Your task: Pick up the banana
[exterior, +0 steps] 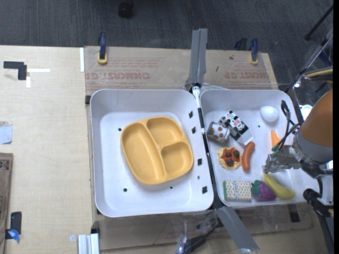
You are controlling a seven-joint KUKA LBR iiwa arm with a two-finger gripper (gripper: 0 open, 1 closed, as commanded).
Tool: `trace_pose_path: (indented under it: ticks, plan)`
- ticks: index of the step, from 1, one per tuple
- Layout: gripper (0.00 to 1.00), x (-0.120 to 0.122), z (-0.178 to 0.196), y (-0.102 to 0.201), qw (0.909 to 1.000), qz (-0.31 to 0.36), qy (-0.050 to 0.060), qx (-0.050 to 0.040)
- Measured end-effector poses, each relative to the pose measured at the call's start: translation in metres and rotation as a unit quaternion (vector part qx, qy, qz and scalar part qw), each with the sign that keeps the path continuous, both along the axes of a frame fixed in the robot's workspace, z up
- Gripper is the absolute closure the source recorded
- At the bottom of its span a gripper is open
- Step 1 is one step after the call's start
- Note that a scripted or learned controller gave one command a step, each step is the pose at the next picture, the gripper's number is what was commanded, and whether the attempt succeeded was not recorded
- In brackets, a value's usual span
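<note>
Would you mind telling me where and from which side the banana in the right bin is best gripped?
Probably across its middle, from above. The banana lies flat and slanted in the right bin, with the purple grapes against its left end. That leaves the mid-body freer for the end effector, which hovers just above it.

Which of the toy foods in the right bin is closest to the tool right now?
The banana, yellow, lying just below the tool beside the purple grapes. The sausage and pizza slice sit farther left.
</note>
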State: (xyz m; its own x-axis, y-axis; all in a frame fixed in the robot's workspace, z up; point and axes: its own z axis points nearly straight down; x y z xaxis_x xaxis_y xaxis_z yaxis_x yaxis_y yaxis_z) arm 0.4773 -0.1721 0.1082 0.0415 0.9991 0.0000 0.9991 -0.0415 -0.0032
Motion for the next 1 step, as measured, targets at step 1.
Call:
trace_pose_path:
  ticks: [1]
  plan:
    - [0.00,0.0000,0.0000,0.0000,1.0000,-0.001,0.000,0.0000]
